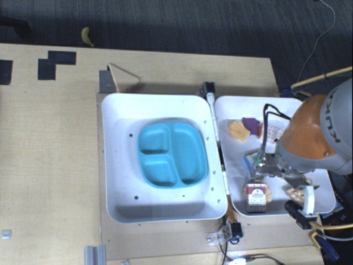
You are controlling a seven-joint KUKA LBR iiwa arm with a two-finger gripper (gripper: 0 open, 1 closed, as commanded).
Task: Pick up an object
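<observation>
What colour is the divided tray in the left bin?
Turquoise blue tray, clearest in the camera view.

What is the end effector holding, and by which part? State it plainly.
It cannot be told. The end effector sits low in the right bin, just above a small red-and-white package, with the arm's bulk covering the contact. Nothing is seen held.

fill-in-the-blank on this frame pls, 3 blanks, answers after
The blue divided tray lies in the ____ bin.
The arm is over the ____ bin.
The tray has ____ compartments.
Near the gripper lies a small red-and-white package.

Missing words: left; right; three
</observation>
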